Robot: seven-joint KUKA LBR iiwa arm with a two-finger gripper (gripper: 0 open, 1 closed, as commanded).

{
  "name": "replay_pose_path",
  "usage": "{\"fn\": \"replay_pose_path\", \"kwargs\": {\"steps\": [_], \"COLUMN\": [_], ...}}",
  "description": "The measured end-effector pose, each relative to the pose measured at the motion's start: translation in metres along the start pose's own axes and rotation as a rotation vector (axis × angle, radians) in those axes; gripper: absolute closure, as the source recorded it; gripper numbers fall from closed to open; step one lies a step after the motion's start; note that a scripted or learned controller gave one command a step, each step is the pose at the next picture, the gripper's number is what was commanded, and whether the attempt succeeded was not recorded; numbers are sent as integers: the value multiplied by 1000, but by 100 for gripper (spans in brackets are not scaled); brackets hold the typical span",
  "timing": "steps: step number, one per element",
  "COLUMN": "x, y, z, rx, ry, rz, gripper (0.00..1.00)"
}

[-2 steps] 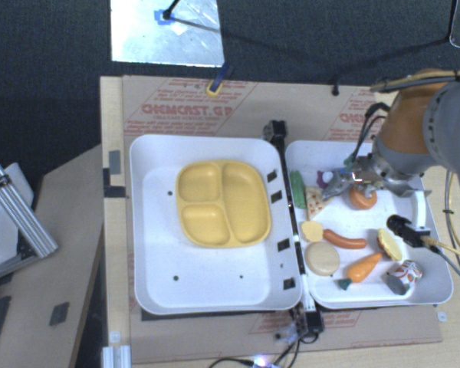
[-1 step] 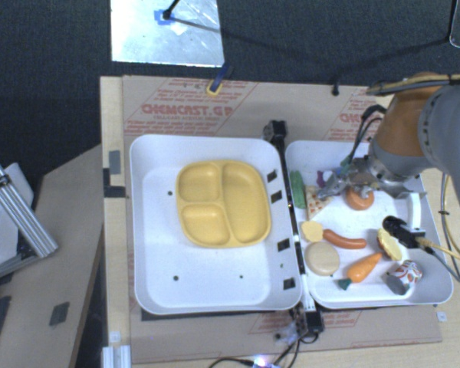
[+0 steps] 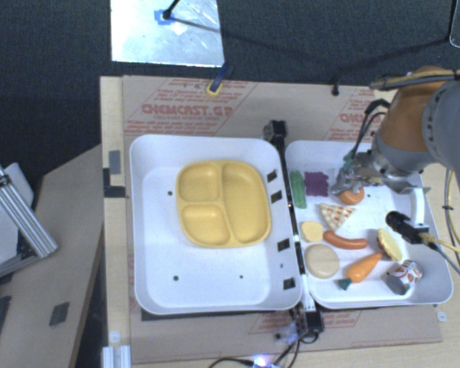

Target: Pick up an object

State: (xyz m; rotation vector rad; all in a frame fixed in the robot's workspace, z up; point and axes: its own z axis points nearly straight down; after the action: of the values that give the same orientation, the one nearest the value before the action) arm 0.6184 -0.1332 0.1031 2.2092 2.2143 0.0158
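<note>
Right under the gripper (image 3: 351, 181), an orange round toy (image 3: 351, 197) lies in the right bin (image 3: 437, 282); whether anything is pinched cannot be told. Just beyond it lie a pizza slice (image 3: 335, 216), sausage (image 3: 345, 242) and carrot (image 3: 364, 267). Farther off, a yellow divided plate (image 3: 221, 204) sits in the left bin (image 3: 149, 228), both on a cardboard-covered bench (image 3: 184, 106) over dark carpet (image 3: 46, 52).

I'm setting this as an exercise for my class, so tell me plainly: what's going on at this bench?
A grey robot arm reaches in from the right, its gripper low over the right bin, right at a small orange toy. Toy foods lie scattered there, among them a pizza slice, a sausage and a carrot. The left bin holds a yellow divided plate.
</note>
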Motion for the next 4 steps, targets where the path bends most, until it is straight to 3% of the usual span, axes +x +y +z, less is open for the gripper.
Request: {"fn": "replay_pose_path", "kwargs": {"steps": [1, 3, 4], "x": [1, -1, 50], "y": [2, -2, -7], "z": [-44, -124, -114], "rx": [11, 11, 16], "ry": [2, 2, 4], "rz": [-2, -2, -6], "gripper": [100, 100, 100]}}
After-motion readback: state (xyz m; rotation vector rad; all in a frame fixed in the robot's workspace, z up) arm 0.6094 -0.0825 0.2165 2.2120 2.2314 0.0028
